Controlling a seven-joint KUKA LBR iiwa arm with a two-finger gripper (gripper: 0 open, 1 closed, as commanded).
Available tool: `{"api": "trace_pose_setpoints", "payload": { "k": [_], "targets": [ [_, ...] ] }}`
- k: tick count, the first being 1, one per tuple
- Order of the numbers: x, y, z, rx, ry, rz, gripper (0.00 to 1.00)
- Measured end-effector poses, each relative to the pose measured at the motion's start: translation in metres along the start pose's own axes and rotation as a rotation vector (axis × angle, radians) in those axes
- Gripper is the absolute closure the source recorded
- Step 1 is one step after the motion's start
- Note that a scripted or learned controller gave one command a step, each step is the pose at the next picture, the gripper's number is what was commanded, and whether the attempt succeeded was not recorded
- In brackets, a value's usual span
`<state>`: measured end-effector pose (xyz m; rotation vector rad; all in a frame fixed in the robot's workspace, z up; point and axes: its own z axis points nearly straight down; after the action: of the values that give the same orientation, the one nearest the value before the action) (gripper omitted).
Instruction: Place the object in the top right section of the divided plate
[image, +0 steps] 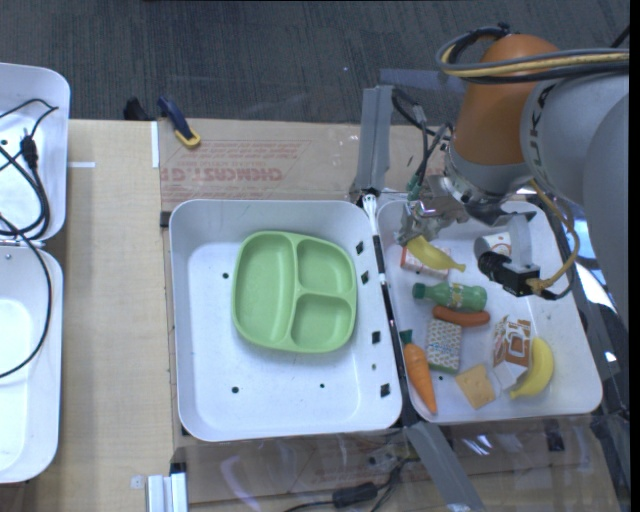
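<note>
Nearest the lens, a carrot (420, 378) lies along the left wall of the right bin (560, 400), its tip toward the bin's front corner. Beside it sit a patterned packet (444, 345), a tan cracker-like square (476, 385), a small orange-and-white carton (512, 343) whose print is too small to read, and a banana (536, 368) curved at the right. Farther back lie a red sausage-shaped piece (462, 317) and a green bottle (452, 295) on its side, its label unreadable. At the bin's far left corner the gripper (418, 222) hangs low just above a second yellow banana (436, 254) resting on a red-and-white packet (417, 262); whether its fingers are apart or together cannot be told. Over in the left bin (200, 390), the green divided plate (295, 291) lies flat with 3 sections, well apart from the banana. Behind both bins, cardboard (240, 165) carries mirrored red lettering that seems to read "CHEMCAT".
</note>
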<state>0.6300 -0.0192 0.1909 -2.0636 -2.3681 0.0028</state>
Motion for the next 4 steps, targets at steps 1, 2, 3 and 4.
{"api": "trace_pose_setpoints", "payload": {
  "k": [1,2,3,4],
  "targets": [
    [-0.053,-0.018,-0.063,-0.003,-0.002,-0.267,1.0],
    [0.049,-0.049,-0.049,0.0,0.0,-0.332,1.0],
    [0.048,-0.049,-0.049,0.0,0.0,-0.331,0.0],
    [0.047,-0.049,-0.058,0.0,-0.001,-0.329,1.0]
  ]
}}
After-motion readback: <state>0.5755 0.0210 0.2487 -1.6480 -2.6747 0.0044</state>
